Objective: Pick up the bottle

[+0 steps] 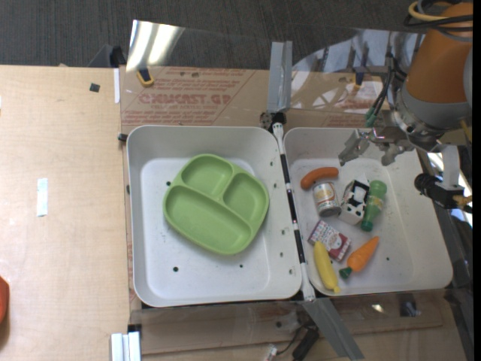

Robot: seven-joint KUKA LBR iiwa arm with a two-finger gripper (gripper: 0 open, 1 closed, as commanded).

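Observation:
The green bottle (373, 204) lies in the right bin (428, 262), its cap end pointing toward the bin's far side, resting against a black-and-white cow-patterned toy (355, 200). My gripper (370, 155) hangs over the far part of the same bin, above and behind the bottle. Its two fingers (350, 150) are spread apart and nothing sits between them. It is open and not touching the bottle.
Also in the right bin are an orange sausage (319, 176), a small can (325, 198), a red packet (331, 239), a banana (325, 266) and a carrot (361, 255). The left bin (150, 269) holds a green divided plate (216, 203). A wooden table (60, 201) lies to the left.

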